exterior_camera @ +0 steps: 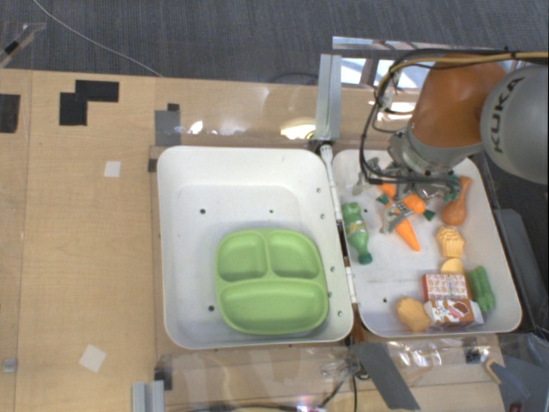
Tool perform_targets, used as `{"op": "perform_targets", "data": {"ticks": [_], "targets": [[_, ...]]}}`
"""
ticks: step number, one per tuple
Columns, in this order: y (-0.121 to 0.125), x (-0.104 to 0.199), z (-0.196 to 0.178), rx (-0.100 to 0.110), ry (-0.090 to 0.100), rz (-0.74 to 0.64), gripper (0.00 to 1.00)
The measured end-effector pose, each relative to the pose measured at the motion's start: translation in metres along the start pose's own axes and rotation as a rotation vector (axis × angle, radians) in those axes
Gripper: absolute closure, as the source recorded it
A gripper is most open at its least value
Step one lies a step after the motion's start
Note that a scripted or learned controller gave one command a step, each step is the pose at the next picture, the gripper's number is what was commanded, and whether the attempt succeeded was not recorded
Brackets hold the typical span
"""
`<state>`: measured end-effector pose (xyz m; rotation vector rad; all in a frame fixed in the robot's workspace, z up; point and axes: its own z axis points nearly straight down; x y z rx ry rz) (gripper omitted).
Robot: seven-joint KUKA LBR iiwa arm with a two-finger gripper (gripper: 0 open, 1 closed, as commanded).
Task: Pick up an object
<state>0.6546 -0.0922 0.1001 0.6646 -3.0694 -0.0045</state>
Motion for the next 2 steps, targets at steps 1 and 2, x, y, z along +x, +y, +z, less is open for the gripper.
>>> {"op": "perform_targets", "data": {"ticks": [1,2], "targets": [[0.020,0.070,0.010,0.010,-0.013,-0.056,0.00],[0.018,0.047,0.010,0.009,-0.015,0.014,0.00]]}}
